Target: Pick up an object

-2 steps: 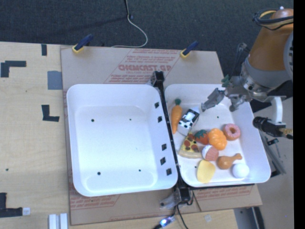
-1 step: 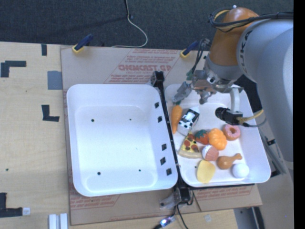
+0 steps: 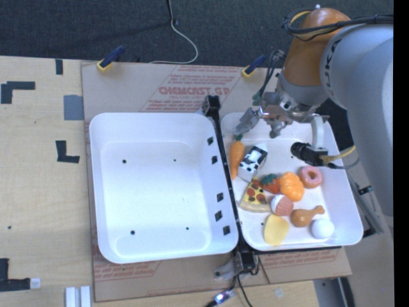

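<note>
My gripper (image 3: 261, 123) hangs over the far left part of the right bin (image 3: 339, 171), its two fingers spread apart with nothing between them. Below it in the bin lie an orange carrot (image 3: 236, 158) by the left wall and a black-and-white cow toy (image 3: 253, 160) next to it. Further toward the front sit a pizza slice (image 3: 256, 195), a strawberry (image 3: 270, 182), an orange pumpkin-like fruit (image 3: 291, 185), a pink doughnut (image 3: 311, 176), a drumstick (image 3: 305, 215), a white egg (image 3: 321, 228) and a yellow piece (image 3: 277, 229).
The left bin (image 3: 153, 184) stands beside the right one, divided from it by a black clip strip (image 3: 220, 171). Both rest on a cardboard sheet (image 3: 185, 91) held by blue-yellow clamps (image 3: 110, 57). A cable (image 3: 179, 27) runs across the dark floor behind.
</note>
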You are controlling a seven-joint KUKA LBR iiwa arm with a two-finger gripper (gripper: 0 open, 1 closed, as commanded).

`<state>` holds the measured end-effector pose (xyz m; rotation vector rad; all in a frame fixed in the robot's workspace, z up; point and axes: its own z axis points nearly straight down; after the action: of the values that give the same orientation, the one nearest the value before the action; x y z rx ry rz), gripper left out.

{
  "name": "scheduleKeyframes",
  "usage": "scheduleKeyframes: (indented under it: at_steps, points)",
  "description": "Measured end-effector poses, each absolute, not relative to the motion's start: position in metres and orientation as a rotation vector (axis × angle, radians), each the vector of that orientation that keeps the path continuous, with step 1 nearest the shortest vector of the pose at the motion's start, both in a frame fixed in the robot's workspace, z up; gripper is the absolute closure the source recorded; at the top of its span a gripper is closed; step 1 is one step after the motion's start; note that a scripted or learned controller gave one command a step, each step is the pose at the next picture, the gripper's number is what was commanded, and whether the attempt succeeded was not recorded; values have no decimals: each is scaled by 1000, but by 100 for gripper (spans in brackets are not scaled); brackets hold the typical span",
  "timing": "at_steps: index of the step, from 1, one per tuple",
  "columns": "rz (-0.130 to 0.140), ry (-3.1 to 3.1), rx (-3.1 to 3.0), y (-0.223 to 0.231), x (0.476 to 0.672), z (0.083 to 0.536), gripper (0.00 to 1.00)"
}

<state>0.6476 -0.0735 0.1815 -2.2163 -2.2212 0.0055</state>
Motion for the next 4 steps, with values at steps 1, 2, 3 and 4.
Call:
scheduleKeyframes:
  at_steps: [1, 2, 3, 4]
  points:
    - [5, -2221, -2217, -82, 653, 181, 0]
    - [9, -2220, -2217, -94, 668, 145, 0]
    - [-4, -2230, -2212, -30, 669, 215, 0]
    - [10, -2222, -2211, -33, 668, 218, 100]
